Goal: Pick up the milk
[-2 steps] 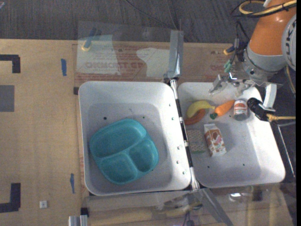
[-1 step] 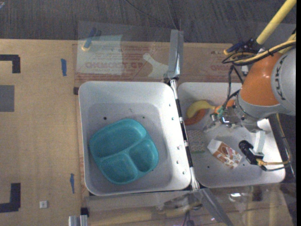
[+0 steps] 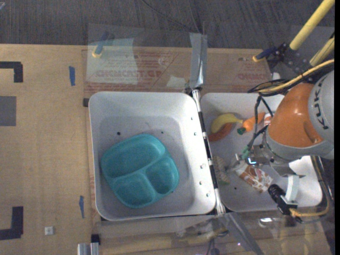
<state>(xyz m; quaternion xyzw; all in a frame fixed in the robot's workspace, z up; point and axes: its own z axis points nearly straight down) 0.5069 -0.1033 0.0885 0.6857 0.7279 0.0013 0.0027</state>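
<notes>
Orange band of the arm sits highest, over the right bin's far right side. Arm enters from the right. Gripper is low in the right bin, over its middle.

Jaws: cannot tell whether open or closed. The wrist body hides them from this angle. Nothing can be seen held.

Milk carton: small, white with brown print. It lies on the right bin's floor toward the front, set on a slant. Its upper left end is just beside or under the gripper; contact cannot be confirmed.

Other contents of the right bin:
- Banana, yellow, at the back left.
- Small orange piece just right of the banana.
- Reddish-brown item under the banana's front edge, touching it.
- Dark speckled item near the left wall, just left of the gripper. Too blurred to identify.

Left bin: one teal divided plate with three compartments. It lies flat in the front half of the floor, turned at an angle.

Bench: tan board. Blue tape strip left of the bins. Black tape corner at the far left. Clear plastic sheet lies behind the left bin.
</notes>
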